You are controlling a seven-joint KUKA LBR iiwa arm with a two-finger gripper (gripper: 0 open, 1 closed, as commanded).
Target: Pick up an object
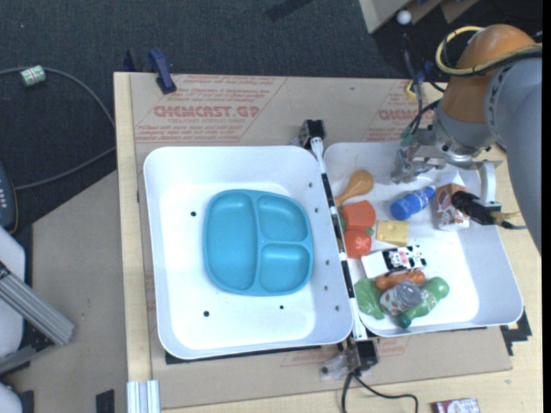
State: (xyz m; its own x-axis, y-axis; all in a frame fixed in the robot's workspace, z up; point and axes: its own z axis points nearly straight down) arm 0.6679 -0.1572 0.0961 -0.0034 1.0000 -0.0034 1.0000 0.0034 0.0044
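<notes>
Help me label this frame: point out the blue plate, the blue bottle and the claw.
Blue plate (257, 241): camera view, on its centre divider.
Blue bottle (411, 204): camera view, on its body.
Claw (417, 163): camera view, between its fingertips.

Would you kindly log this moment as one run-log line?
gripper: above right bin, near blue bottle | holding: nothing seen | blue tray: left bin

glossy plastic blue tray (258, 241), smooth white bins (172, 179)
</notes>
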